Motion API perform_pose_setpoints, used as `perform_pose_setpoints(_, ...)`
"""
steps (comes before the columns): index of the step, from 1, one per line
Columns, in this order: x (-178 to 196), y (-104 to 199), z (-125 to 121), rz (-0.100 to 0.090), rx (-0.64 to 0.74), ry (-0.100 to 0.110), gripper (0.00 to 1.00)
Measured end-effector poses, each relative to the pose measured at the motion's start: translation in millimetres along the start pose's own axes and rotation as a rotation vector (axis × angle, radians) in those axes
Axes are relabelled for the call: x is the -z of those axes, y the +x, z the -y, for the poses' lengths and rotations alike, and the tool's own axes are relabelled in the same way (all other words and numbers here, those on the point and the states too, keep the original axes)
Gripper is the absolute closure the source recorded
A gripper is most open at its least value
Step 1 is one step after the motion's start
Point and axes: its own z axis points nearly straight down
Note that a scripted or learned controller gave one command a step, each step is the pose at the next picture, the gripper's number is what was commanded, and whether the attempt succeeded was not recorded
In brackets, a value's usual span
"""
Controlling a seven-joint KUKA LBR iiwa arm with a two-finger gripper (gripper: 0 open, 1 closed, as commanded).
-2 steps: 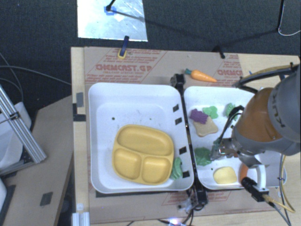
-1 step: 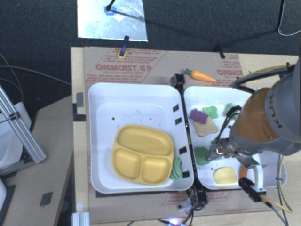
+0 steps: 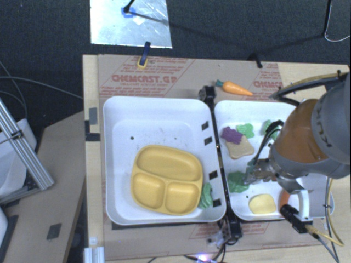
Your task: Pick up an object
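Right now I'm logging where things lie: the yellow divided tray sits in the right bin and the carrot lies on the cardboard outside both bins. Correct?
One detail is wrong. The camera view shows the yellow divided tray in the left bin, not the right bin. The rest holds: the carrot lies on the cardboard outside both bins.
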Motion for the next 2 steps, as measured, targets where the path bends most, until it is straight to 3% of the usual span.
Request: perform_pose_setpoints(2, 1, -1, 0, 0.001, -0.001, -0.001, 1.0)
